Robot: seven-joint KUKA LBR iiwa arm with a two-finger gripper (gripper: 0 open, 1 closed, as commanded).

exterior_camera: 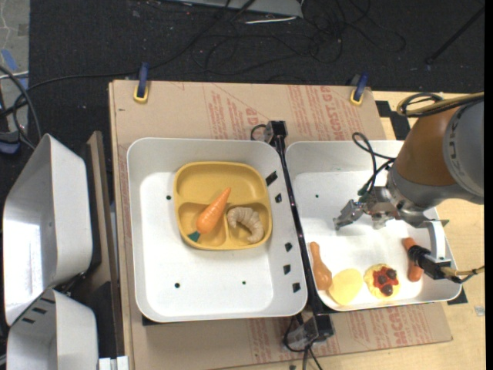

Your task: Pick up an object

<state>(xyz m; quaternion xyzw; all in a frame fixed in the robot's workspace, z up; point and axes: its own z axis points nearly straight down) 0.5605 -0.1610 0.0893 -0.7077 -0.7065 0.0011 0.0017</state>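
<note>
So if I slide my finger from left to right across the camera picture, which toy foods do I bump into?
Carrot → shrimp, both in the yellow plate → drumstick → yellow round piece → little pizza → small orange piece by the right bin's edge.

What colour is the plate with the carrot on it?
The plate is yellow, seen best in the camera view, with an orange carrot in it.

1. A dark speckled floor (69, 29) surrounds the bench, strewn with black cables (231, 45).
2. A brown cardboard sheet (246, 110) covers the bench top, held by two clamps (141, 83).
3. White, possibly plastic, containers (46, 206) stand at left.
</note>
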